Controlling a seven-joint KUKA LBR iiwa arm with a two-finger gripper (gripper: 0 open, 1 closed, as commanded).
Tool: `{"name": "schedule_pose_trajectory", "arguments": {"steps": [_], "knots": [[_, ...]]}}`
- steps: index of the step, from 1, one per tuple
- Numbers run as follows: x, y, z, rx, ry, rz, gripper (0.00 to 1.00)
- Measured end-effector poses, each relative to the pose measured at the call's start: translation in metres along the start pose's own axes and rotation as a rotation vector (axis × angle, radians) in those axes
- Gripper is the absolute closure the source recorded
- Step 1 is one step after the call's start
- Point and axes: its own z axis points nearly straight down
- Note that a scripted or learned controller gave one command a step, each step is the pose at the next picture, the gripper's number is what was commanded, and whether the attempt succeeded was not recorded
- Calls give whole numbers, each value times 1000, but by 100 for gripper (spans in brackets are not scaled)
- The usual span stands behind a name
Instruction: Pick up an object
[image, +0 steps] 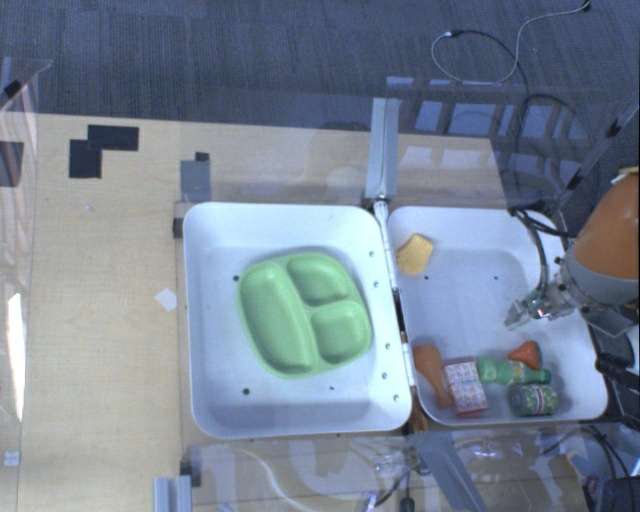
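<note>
My gripper (527, 312) hangs over the right bin (470, 265); whether it's apart, I cannot tell. Objects (490, 385) crowd the near edge, so I might nudge neighbours and miss.

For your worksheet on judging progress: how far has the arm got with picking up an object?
Done: the gripper is low inside the right bin. In hand: nothing visibly lifted. Left: every item lies on the bin floor, the yellow piece, orange carrot, small carton and green can, so the pick remains.
</note>
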Motion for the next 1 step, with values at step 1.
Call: {"name": "schedule_pose_trajectory", "arguments": {"steps": [1], "knots": [[-1,0,0,-1,-1,1,0]]}}
